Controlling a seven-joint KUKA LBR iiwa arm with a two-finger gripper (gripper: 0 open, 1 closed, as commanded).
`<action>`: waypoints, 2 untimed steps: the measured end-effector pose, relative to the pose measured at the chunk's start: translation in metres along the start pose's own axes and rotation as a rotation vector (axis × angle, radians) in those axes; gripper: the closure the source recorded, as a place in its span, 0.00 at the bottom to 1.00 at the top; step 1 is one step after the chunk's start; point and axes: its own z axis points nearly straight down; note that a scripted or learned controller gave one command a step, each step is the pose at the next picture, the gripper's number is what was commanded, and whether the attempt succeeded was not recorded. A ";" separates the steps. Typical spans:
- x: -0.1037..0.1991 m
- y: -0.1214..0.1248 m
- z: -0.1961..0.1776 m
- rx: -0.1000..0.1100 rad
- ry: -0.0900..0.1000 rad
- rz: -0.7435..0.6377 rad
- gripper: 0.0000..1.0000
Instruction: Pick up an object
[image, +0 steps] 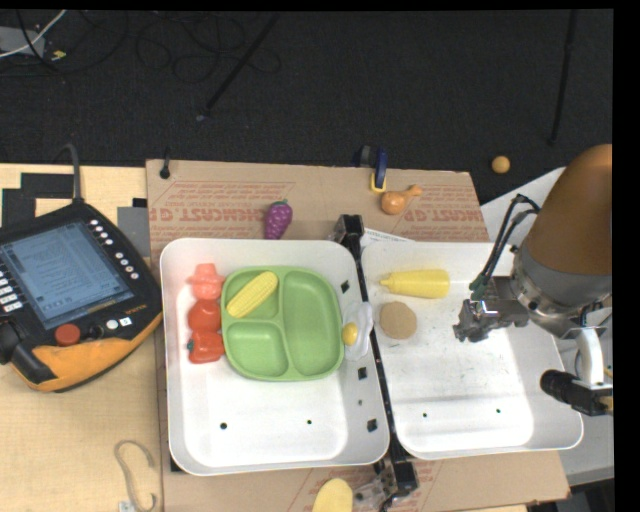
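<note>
In the right bin (470, 420) lie a yellow mustard bottle (415, 284) and a round tan cookie (398, 321), both near the bin's far left corner. My gripper (473, 325) hangs over the right bin's middle right, a short way right of the cookie and below the bottle's right end. Nothing shows between its fingers. The left bin (260, 430) holds a green divided plate (285, 325) with a yellow corn cob (249, 293) on it, and red and pink toys (204, 315) at its left side.
A small yellow piece (350, 334) sits at the plate's right rim by the divider. Behind the bins on the cardboard lie purple grapes (278, 217) and an orange pear-shaped toy (398, 199). A teach pendant (65, 285) rests at the left. A yellow object (333, 495) lies at the front.
</note>
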 end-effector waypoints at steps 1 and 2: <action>0.023 0.046 0.009 0.000 0.001 -0.003 1.00; 0.060 0.094 -0.003 -0.003 0.001 -0.005 1.00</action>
